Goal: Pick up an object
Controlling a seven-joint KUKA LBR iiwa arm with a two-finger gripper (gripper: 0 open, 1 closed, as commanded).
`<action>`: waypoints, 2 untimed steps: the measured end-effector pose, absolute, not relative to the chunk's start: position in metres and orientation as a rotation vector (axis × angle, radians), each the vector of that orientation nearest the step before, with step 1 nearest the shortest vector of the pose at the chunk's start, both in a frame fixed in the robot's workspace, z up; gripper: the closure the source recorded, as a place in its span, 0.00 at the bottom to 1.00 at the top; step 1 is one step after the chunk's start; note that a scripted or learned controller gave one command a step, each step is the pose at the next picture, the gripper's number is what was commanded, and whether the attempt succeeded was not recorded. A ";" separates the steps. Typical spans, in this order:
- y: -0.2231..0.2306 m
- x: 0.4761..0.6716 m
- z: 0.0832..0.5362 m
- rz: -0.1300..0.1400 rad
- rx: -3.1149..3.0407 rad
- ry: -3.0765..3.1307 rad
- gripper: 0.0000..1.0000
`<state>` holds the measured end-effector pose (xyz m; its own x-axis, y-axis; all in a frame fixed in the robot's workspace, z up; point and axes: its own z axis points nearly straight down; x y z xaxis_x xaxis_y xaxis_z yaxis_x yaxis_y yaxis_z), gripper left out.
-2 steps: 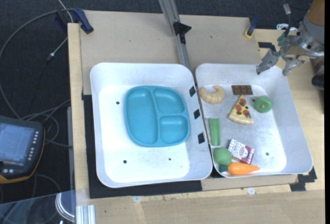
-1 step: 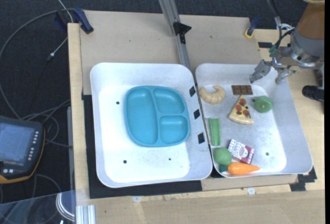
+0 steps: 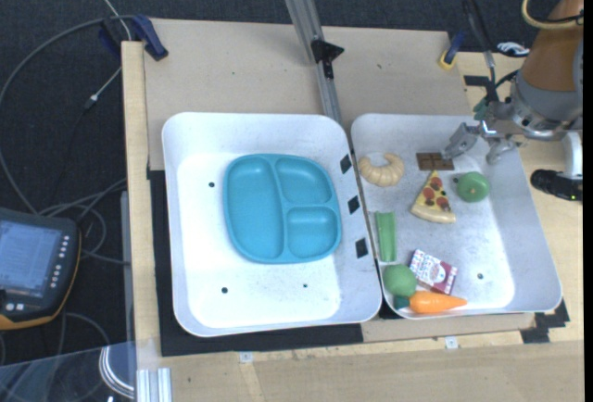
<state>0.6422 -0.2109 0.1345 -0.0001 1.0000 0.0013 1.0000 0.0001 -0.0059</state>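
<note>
1. Camera view puts the gripper over the far right part of the right bin, fingers spread apart with nothing between them
2. Just below it lie a brown chocolate bar, a pizza slice and a green apple; any of these could be the thing to pick
3. A croissant sits to the left, and a green bean pod, a lime, a red packet and a carrot lie nearer
4. To do it well, I judge the arm should go straight down over one item, centred, and close only once the fingers straddle it; the apple may roll
5. The chocolate bar lies flat and thin, likely hard to grip
6. The bin's far wall is close behind the gripper, so little room there; open floor lies to the near right
7. The left bin holds a blue divided plate
</note>
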 end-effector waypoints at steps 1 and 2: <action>-0.211 0.644 0.150 -0.001 -2.221 -2.224 1.00; -0.209 0.644 0.194 -0.005 -2.224 -2.228 1.00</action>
<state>0.6436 -0.2094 0.1940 -0.0015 1.0000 -0.0021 1.0000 0.0016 0.0068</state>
